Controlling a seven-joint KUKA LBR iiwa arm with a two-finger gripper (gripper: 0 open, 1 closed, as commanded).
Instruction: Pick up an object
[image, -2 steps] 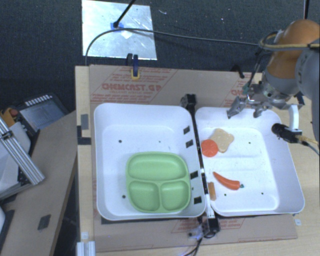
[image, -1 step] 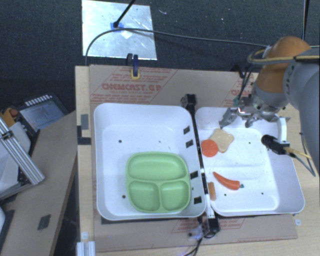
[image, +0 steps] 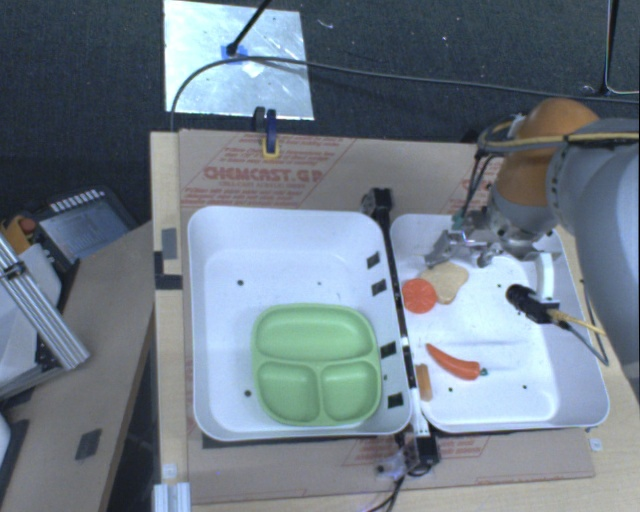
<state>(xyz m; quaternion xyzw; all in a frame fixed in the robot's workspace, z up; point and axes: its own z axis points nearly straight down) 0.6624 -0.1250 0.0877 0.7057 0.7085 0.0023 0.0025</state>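
My gripper (image: 462, 250) hangs over the back of the right bin (image: 575, 400), open, with nothing between its fingers. Just in front of it and below lies a beige, bread-like piece (image: 448, 280), and a round red slice (image: 419, 295) touches that piece's left side. A red pepper with a green stem (image: 455, 363) lies near the middle of the bin. A small orange stick (image: 424, 382) rests against the bin's left wall.
The left bin (image: 230, 250) holds a green divided plate (image: 315, 362) at its front right. A black divider with clips (image: 388, 290) runs between the bins. The grey arm (image: 590, 180) enters from the right above the right bin's back corner.
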